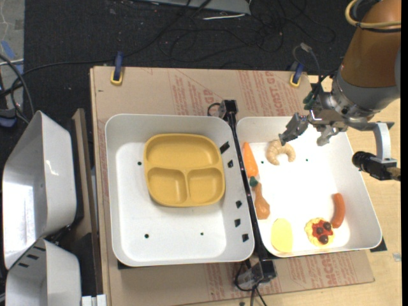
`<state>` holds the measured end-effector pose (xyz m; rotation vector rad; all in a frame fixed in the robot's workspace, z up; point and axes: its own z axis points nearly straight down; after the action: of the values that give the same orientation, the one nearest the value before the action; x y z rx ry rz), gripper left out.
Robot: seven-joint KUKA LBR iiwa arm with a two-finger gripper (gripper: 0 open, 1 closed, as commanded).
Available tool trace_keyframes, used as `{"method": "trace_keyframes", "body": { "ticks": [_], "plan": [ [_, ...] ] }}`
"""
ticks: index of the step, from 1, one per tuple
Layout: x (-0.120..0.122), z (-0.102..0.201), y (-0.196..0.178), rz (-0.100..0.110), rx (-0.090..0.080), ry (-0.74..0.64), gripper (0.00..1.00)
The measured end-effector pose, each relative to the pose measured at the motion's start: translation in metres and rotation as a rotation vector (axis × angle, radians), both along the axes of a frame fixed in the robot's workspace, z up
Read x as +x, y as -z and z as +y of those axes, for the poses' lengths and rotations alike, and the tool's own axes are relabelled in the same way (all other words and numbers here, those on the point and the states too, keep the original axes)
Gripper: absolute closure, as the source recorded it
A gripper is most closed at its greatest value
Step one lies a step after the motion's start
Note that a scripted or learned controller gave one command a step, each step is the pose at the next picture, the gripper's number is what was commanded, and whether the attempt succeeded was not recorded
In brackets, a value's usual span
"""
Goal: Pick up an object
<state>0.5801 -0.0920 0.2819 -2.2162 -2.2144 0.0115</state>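
Gripper (307, 130): fingers spread open, holding nothing, up above the far end of the right bin (357, 171)
Nearest thing: the croissant (280, 152) – just below the left finger, lying flat on the bin floor
Your move: come straight down, one finger on each side of it, then squeeze
Watch out: the carrot (250, 160) lies close by on the left – don't bump it

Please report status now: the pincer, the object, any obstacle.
Pincer open, above right bin, holding nothing. Croissant just below its left finger, loose on bin floor. Carrot nearby, apart; nothing in the way.
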Motion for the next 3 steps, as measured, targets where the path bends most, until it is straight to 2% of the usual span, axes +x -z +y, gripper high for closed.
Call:
{"method": "trace_keyframes", "body": {
  "ticks": [1,3],
  "plan": [
    [0.002,0.0,-0.006,-0.01,-0.001,-0.002,0.0],
    [-0.005,-0.002,0.085,-0.006,-0.001,0.001,0.0]
  ]
}}
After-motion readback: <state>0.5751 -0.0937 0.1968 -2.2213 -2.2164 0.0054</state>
